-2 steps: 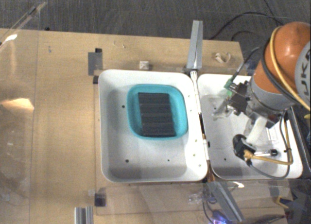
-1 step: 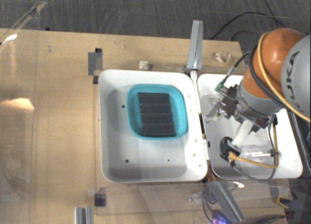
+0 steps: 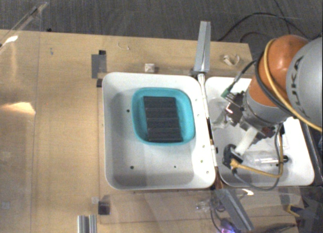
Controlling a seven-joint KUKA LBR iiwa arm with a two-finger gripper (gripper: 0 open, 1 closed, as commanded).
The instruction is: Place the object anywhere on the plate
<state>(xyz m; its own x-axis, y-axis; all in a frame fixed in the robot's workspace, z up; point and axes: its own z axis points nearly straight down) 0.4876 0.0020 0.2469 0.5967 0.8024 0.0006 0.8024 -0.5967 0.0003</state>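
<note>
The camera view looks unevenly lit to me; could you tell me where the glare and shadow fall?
In the camera view, glare streaks the bench at far left; soft shadow lies along the left bin beside its left wall; the blue plate with its dark grid stays sharp; the arm is bright.

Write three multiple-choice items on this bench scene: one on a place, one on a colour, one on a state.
1. Which bin holds the plate?
A. the left bin
B. the right bin
C. neither; it sits on the bench

2. What colour is the plate's rim?
A. red
B. turquoise
C. yellow

3. What lies on the plate?
A. nothing
B. a dark ribbed rectangular object
C. a pile of white cups

Answers:
1 A, the plate sits inside the left bin, apart from the arm.
2 B, its rim shows turquoise around the dark centre.
3 B, the ribbed object rests flat on the plate's middle.
</note>
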